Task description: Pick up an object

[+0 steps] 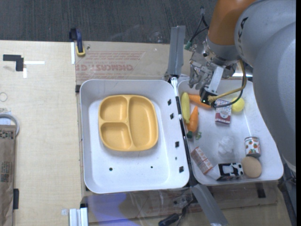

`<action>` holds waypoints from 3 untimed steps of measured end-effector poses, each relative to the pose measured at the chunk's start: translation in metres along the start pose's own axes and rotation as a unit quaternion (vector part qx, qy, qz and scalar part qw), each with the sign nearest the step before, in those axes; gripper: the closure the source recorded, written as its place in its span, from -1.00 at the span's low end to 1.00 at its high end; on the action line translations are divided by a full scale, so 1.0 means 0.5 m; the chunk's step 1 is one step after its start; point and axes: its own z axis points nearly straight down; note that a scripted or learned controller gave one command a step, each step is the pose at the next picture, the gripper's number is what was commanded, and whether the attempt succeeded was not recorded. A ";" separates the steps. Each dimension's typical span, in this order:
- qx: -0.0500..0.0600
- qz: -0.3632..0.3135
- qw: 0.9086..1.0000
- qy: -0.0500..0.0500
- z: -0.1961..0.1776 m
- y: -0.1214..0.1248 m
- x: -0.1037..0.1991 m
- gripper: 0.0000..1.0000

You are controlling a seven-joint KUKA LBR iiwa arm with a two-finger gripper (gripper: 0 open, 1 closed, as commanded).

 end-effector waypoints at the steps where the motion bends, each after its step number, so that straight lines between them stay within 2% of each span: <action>1: 0.000 -0.147 0.989 0.000 -0.197 -0.050 0.139 1.00; 2: 0.000 -0.230 0.973 0.000 -0.179 -0.118 0.284 1.00; 3: 0.001 0.034 0.999 -0.001 -0.115 -0.162 0.333 1.00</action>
